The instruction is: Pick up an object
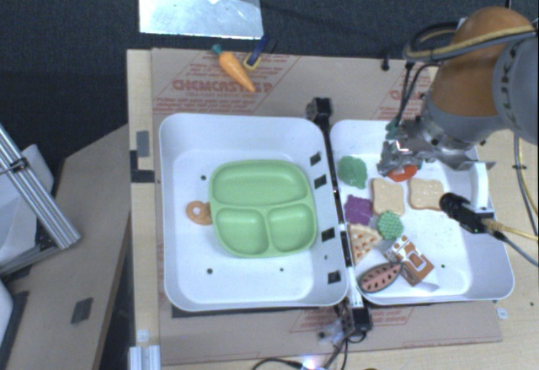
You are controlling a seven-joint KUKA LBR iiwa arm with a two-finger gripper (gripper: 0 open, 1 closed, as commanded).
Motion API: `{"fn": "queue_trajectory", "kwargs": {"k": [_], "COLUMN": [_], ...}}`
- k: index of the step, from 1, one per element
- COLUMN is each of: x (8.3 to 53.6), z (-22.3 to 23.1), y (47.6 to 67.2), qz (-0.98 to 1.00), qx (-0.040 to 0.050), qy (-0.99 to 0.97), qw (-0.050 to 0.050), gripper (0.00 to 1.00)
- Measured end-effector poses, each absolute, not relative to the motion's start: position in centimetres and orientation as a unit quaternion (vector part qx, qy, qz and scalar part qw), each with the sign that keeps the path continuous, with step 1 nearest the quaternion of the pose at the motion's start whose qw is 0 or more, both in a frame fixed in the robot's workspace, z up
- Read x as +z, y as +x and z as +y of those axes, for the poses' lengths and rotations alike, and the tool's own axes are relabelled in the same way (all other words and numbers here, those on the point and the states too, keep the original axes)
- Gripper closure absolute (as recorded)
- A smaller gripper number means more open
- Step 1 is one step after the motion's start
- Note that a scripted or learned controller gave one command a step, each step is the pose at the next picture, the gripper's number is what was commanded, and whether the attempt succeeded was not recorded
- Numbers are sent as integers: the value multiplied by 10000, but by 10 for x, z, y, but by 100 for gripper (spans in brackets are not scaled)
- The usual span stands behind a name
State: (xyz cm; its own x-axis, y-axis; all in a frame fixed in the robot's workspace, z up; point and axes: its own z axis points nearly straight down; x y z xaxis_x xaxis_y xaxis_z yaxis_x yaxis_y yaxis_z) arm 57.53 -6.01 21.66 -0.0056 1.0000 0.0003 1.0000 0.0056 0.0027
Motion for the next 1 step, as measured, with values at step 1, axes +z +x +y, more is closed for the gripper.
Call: {"fn": "queue_trajectory", "kwargs": {"k": [1], "x": [216], "z": [-70], "y": [572], "qz": [7077], "qx": [5], "qy": [7065], "qw": [5], "gripper": [100]}}
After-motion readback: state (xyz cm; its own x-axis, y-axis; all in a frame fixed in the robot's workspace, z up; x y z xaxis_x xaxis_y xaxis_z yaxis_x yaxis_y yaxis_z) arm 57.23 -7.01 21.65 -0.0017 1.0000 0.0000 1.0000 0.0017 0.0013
